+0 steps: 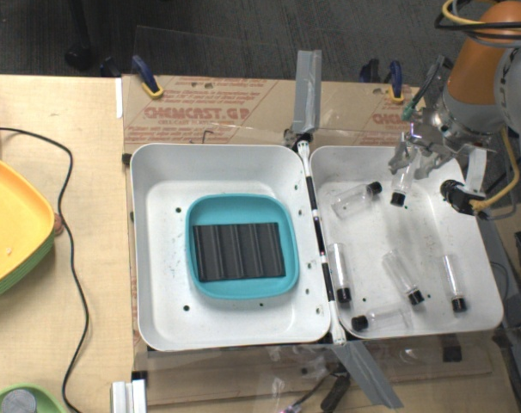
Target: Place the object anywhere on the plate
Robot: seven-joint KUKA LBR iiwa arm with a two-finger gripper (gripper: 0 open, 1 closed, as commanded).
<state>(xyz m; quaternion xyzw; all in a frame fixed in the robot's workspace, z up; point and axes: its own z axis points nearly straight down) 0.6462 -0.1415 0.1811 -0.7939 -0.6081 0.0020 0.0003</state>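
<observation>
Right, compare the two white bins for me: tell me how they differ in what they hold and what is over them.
The left bin holds one teal plate with a dark ribbed centre; the right bin holds several clear tubes with black caps, such as one near the divider. The gripper hangs over the right bin's far side; nothing hangs over the left bin. Both are shallow, white and round-cornered.

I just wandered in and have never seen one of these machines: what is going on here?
A robot arm reaches in from the right over the right bin, where several clear vials with black caps lie scattered. Its gripper appears to hold one vial upright, raised above the bin floor. The job is to set it on the teal plate in the left bin; no vial is on the plate yet.
</observation>
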